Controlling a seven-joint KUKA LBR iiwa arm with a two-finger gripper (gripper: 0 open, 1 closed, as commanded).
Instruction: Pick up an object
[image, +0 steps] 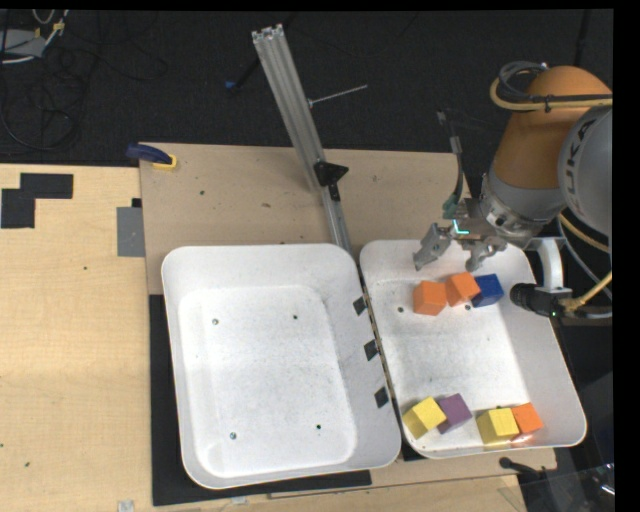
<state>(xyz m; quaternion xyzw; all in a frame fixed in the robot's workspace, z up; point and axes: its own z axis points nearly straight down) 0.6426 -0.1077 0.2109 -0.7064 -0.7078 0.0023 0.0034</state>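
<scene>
My gripper (452, 254) hangs over the far end of the right bin (480, 375), its fingers spread open with nothing between them. Just below it lie two orange blocks, the larger (431, 297) and the smaller (463, 288), with a blue block (488, 290) touching the smaller one's right side. At the bin's near end sit a yellow block (424, 415), a purple block (454, 409), a second yellow block (497, 426) and an orange block (526, 418).
The left bin (265, 365) lies beside the right one. A slanted aluminium rail (300, 125) rises behind the bins. A black handle (535, 296) juts over the right bin's right rim. The arm's orange band (545, 130) looms at the top right.
</scene>
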